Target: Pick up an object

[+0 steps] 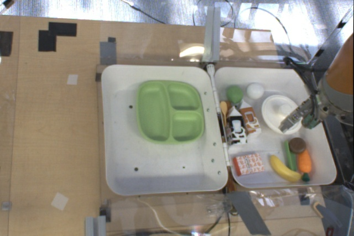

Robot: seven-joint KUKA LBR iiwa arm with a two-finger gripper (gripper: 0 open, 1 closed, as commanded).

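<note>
Camera view: gripper (289, 123) hovering over white bowl (278, 110) in right bin (326, 171); approach step; finger state cannot be told; descent needed next, banana (284, 168) at 6 o'clock.

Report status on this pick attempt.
Gripper low over white bowl, right bin. Nothing seen held. Banana, carrot untouched nearby. Green tray alone in left bin.

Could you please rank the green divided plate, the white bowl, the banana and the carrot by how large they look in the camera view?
1. green divided plate
2. white bowl
3. banana
4. carrot
The bowl and banana are close; the gripper partly covers the bowl.
</note>
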